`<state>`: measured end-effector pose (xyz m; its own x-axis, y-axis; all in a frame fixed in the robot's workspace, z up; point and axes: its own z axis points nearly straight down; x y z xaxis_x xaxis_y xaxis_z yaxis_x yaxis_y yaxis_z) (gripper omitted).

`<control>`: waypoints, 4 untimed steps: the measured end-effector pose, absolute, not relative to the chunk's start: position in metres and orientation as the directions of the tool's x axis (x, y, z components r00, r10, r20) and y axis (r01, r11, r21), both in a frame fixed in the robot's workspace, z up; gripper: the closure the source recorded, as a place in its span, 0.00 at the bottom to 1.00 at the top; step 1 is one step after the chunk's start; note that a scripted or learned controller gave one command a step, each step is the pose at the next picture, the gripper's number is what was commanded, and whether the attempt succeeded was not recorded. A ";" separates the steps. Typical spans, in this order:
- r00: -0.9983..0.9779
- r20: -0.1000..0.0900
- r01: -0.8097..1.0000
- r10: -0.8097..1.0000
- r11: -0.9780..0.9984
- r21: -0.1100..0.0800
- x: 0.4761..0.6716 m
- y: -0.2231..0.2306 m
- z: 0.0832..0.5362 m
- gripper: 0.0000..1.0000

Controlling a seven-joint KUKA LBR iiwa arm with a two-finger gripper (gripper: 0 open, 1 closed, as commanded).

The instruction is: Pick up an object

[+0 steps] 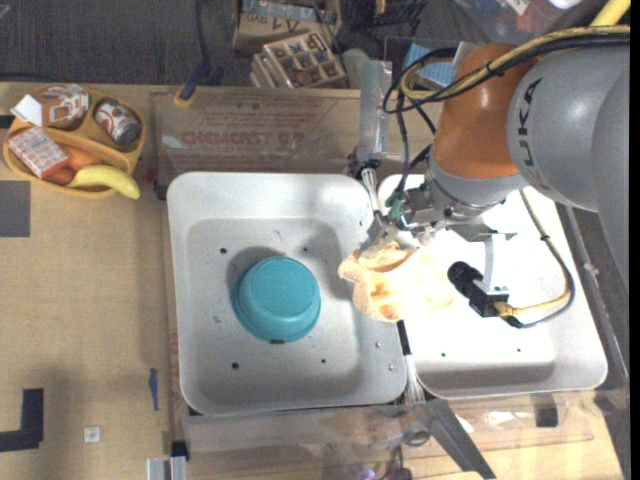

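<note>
Cloth [395, 283] looks like the thing to grab: a soft, floppy yellowish rag, light I'd guess, bunched over the divide between the two bins. Pinch a raised fold, since flat spots would probably slip. Gripper [398, 230] sits right at its top edge, but can't tell its state. Left bin [200, 208] holds a teal bowl [278, 299] upside down; right bin [560, 358] has most of the rag.

Even overhead light — right bin [560, 368] glares near blown-out, bg dim, whole pic slightly soft.
</note>
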<state>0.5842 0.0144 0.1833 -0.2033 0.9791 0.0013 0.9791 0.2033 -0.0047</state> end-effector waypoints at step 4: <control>-0.430 0.001 0.903 0.903 0.430 -0.003 0.545 0.027 0.184 0.00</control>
